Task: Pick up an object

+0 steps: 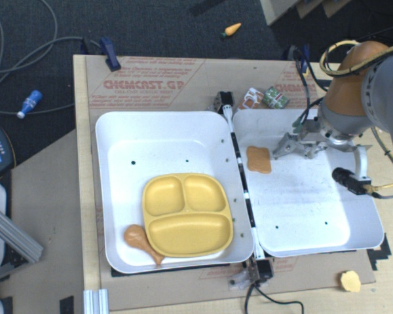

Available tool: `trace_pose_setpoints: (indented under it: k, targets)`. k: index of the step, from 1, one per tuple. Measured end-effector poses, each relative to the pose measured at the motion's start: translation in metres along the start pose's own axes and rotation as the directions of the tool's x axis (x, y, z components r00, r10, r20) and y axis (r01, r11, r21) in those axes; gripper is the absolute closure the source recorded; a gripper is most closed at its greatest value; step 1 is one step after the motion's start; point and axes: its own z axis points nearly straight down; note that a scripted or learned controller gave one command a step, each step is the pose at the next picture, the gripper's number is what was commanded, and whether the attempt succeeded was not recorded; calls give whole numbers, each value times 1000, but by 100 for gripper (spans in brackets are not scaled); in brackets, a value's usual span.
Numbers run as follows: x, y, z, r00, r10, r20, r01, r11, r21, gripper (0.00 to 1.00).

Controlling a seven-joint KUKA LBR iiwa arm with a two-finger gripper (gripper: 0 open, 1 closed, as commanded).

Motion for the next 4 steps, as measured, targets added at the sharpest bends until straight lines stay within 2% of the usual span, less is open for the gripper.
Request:
trace_pose_setpoints:
  k: [1, 2, 3, 4]
  targets:
    - [-42, 10, -90, 1000, 7, 10, -7, 1000, -19, 0]
    - [14, 13, -26, 1000, 1, 2, -1, 1000, -4, 0]
    - [64, 17, 4, 1000, 0, 3, 0, 1000, -6, 0]
    - [62, 18, -8, 1000, 3, 4, -3, 1000, -11, 100]
